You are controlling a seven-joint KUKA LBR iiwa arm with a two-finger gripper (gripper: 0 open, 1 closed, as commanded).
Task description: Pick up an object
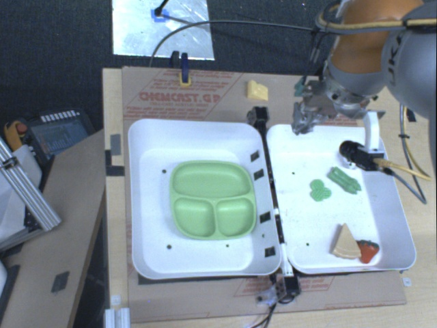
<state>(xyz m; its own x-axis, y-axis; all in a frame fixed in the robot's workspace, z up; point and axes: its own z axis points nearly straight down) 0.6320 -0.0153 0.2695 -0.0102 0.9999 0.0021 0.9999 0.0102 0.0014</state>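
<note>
Right bin [300, 224], near corner: tan wedge [346, 242] touching red piece [369, 252]. Mid-bin: round green piece [319, 190] beside long green piece [343, 180]. Far rim: gripper [304, 123] above it, opening indeterminable, nothing visibly held. Approach step, probably; next needs travel over a piece, then descent.

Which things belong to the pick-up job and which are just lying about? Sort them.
Job: gripper; round green piece; long green piece; tan wedge; red piece; green plate.
Lying about: yellow block on the bench; clamp; foil sheet.
</note>
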